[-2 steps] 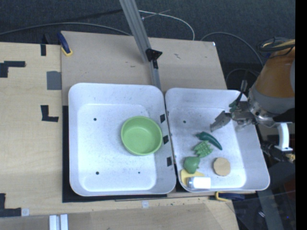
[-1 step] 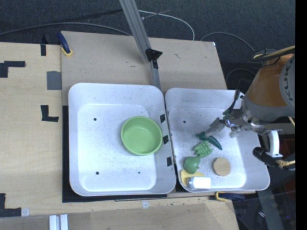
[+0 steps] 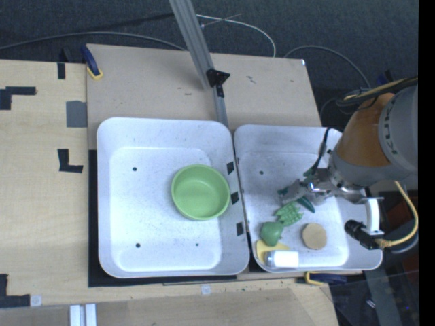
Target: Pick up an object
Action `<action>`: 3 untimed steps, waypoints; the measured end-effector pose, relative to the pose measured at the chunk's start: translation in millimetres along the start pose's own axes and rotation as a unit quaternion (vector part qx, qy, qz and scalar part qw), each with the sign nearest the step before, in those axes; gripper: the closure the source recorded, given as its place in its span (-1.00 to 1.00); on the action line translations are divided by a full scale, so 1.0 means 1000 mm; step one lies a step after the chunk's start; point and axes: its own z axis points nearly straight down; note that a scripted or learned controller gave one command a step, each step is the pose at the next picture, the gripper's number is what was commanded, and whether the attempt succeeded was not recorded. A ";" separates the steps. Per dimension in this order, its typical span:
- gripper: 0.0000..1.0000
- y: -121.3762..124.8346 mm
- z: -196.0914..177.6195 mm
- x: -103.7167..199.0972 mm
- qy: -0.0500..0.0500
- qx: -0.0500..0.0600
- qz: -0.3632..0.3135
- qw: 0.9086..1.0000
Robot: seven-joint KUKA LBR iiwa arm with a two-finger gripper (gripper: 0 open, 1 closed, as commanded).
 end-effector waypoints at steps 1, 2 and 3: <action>1.00 0.001 -0.013 0.000 0.000 -0.002 -0.001 1.000; 1.00 0.006 -0.056 0.002 -0.001 -0.005 0.000 1.000; 1.00 0.000 -0.116 0.001 -0.001 -0.006 0.000 1.000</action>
